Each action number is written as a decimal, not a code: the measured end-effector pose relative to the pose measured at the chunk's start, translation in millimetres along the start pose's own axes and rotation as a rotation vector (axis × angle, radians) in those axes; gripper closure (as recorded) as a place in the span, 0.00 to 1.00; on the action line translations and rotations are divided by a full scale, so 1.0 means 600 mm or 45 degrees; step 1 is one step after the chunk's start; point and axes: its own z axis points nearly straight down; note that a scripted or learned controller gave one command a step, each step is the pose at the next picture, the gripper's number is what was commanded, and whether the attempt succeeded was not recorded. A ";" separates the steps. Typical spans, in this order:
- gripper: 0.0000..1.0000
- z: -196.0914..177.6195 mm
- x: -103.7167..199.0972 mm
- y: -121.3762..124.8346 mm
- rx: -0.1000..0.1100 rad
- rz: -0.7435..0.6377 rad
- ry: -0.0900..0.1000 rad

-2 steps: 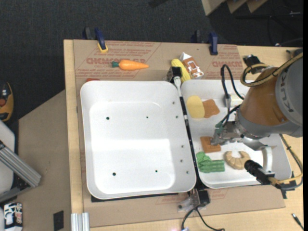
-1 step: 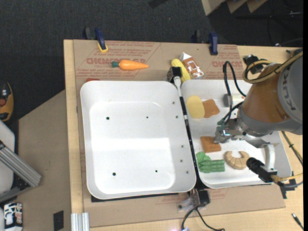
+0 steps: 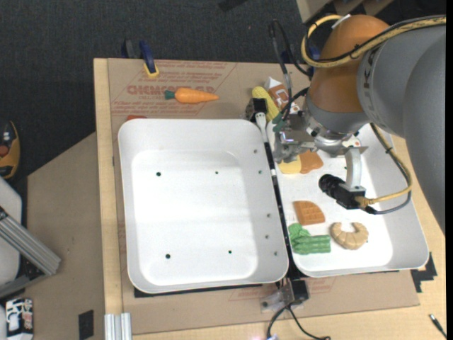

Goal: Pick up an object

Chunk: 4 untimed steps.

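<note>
My gripper (image 3: pixel 289 142) hangs low over the far left corner of the right bin (image 3: pixel 396 253), under the orange band of the arm. Just below it lie a pale yellow piece (image 3: pixel 289 167) and an orange-brown piece (image 3: pixel 310 162), touching each other. Nearer the front of the same bin are a tan waffle-like piece (image 3: pixel 308 212), a green toy (image 3: pixel 309 241) and a croissant (image 3: pixel 350 234). The arm's wrist hides the bin's far end.
The left bin (image 3: pixel 134 190) adjoins the right one along a shared rim. A toy carrot (image 3: pixel 195 95) lies on the cardboard behind the left bin, and a yellow item (image 3: pixel 263 96) beside it. A black cable fitting (image 3: pixel 340 190) hangs from the arm over the right bin.
</note>
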 end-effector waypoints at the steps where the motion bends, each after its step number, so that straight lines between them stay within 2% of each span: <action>1: 1.00 -0.078 0.153 0.119 0.003 0.004 0.000; 2: 1.00 -0.077 0.320 0.027 0.026 0.003 0.002; 3: 1.00 -0.222 0.364 0.018 0.009 0.012 0.001; 4: 1.00 -0.587 0.361 0.066 -0.008 0.014 0.004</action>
